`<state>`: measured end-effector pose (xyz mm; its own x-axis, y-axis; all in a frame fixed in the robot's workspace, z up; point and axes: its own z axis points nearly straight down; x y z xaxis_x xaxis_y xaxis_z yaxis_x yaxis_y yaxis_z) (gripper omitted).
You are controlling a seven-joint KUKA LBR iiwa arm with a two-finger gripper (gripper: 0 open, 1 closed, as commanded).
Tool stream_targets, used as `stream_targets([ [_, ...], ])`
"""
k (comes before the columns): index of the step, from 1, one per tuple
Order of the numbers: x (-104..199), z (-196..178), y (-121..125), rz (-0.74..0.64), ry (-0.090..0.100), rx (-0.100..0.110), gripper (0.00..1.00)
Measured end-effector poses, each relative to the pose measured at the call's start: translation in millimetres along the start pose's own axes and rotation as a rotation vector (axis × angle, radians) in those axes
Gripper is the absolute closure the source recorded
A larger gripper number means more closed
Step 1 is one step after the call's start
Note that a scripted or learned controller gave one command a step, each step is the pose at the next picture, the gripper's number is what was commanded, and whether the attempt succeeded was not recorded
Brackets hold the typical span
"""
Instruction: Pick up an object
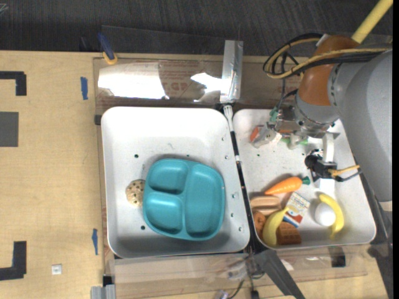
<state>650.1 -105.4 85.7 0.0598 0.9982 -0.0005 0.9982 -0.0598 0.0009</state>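
Nearest the camera, along the front edge of the right shallow white bin [365, 232], a cluster of toy food is seen: a yellow plastic banana [272, 224] touching a brown waffle-like block [288, 234], a pink sausage [269, 202], a small printed packet [295, 207], and a second yellow banana [335, 213] curled around a white egg-shaped piece [323, 215]. Just behind these an orange plastic carrot [284, 185] is laid.

In the left shallow white bin [118, 126], a teal three-compartment plastic plate [184, 198] is placed, with a speckled cookie [134, 192] touching its left edge.

Farther back in the right bin, a small red-and-white object [262, 134] is seen just beside the claw [288, 129] of the grey arm with an orange band [318, 83]. Whether the claw is open or closed cannot be told. Both bins are carried on a tan desk [50, 185].
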Motion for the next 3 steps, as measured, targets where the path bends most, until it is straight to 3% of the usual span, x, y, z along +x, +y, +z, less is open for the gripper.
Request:
stream_targets([
  [1,-44.5,-48.8,20.6,0.058,-0.002,-0.006,0.0],
  [2,-38.1,-77.4,-51.6,-0.162,0.001,0.001,0.0],
  [3,-75.8,-29.7,-71.7,-0.204,-0.011,-0.034,0.0],
])
